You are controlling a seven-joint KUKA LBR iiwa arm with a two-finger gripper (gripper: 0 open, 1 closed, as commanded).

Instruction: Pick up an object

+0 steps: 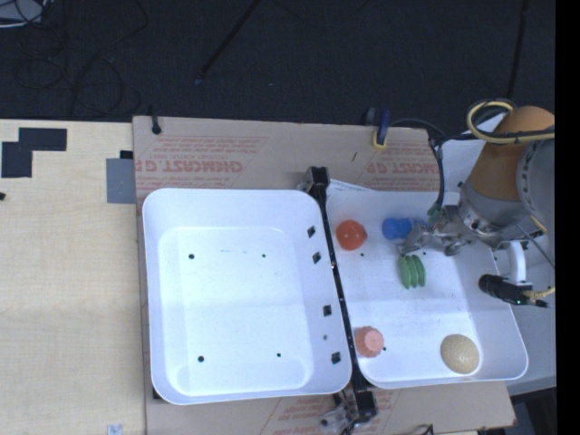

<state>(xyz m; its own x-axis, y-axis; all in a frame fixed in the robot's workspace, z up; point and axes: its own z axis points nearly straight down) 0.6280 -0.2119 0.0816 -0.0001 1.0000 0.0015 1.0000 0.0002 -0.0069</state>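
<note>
The jaws sit low over the upper right part of the right-hand bin (507, 370), at the end of the arm (507, 166) that reaches in from the view's right. From my seat the metal there is a tangle of grey against white, so I cannot tell whether they are spread or closed. I see nothing between them and would not call anything held.

Two pieces are close enough to matter. The blue object (396, 228) lies just beside the jaws, toward the view's left, level with them. I cannot say whether it touches them. The green ribbed piece (412, 270) lies just below them in the view, nearer the camera. Its long axis runs roughly up and down the picture, slightly tilted, so I judge a grip across its short width would need the jaws to close left to right.

The other pieces are further off:
- The orange-red ball (352, 235) lies beyond the blue object, near the divider between the bins.
- The pink piece (368, 341) sits in the near left corner of the same bin.
- The tan ball (460, 352) rests near its front right corner, well apart from the jaws.

The left bin (154, 243) on the surface plays no part.

The pick looks not yet made. My guess is that the blue object is the nearer target, needing only a small shift to the view's left before a descent. The risk is nudging it away.
</note>
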